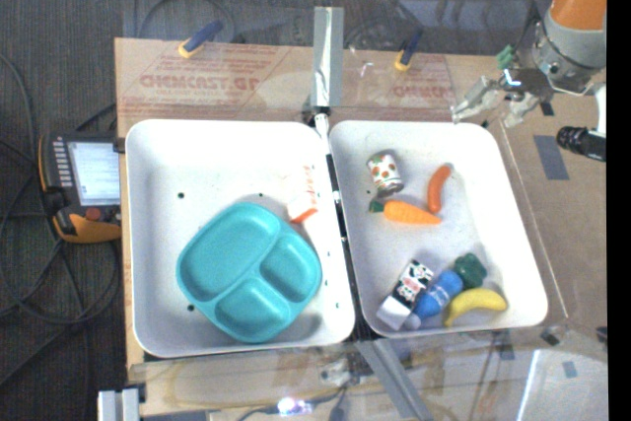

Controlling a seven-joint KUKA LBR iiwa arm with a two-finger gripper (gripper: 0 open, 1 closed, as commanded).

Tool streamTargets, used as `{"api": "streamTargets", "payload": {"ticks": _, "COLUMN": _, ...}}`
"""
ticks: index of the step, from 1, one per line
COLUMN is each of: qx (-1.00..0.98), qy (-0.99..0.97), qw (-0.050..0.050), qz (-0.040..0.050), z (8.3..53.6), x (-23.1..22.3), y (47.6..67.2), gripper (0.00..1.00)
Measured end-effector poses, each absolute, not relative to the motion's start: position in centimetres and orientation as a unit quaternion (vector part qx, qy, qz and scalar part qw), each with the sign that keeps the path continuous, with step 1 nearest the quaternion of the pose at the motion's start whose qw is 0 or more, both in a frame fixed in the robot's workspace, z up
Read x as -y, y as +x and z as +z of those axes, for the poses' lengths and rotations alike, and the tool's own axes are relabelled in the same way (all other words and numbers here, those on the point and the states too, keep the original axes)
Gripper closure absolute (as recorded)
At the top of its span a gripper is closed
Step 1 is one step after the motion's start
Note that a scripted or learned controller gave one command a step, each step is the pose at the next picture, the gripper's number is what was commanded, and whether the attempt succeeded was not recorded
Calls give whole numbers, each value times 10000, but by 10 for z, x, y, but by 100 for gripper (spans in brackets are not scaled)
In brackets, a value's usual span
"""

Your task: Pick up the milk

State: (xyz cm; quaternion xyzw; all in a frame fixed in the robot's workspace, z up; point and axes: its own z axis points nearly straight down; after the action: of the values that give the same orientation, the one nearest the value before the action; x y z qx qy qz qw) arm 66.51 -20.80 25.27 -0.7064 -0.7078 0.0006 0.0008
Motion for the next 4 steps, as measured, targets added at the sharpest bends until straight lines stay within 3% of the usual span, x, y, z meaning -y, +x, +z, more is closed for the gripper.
{"api": "streamTargets", "payload": {"ticks": 1, "qx": 7084, "qy": -7059, "qw": 4, "qz": 23, "z": 262, "x": 208, "y": 665, "gripper": 100}}
{"api": "streamTargets", "payload": {"ticks": 2, "qx": 7085, "qy": -7057, "qw": -1, "qz": 31, "z": 262, "x": 208, "y": 665, "gripper": 0}}
{"api": "streamTargets", "payload": {"ticks": 3, "qx": 6434, "qy": -7655, "qw": 10, "qz": 10, "z": 228, "x": 222, "y": 620, "gripper": 0}}
{"api": "streamTargets", "payload": {"ticks": 4, "qx": 7299, "qy": -6835, "qw": 9, "qz": 6, "z": 149, "x": 196, "y": 596, "gripper": 0}}
